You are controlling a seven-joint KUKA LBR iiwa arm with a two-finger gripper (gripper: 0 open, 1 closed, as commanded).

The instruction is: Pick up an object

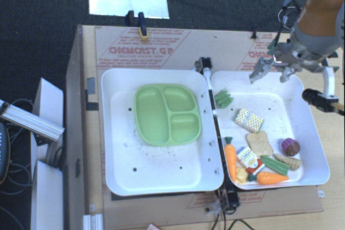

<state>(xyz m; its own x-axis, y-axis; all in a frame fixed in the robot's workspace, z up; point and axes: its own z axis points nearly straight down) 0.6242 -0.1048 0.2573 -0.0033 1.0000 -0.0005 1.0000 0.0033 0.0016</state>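
My gripper hangs above the far rim of the right bin, its two fingers spread apart and open with nothing between them. Below it in that bin lie a green leafy piece, a yellow-and-white patterned block, a tan bread slice and a purple round piece. Along the near edge sit an orange carrot, a small printed packet, a green pod, a beige piece and a second carrot.
The left bin holds a green divided plate. A black clamp bar runs between the bins. A black fixture juts in at the right bin's right side. A blue and yellow clamp grips the bench's far edge.
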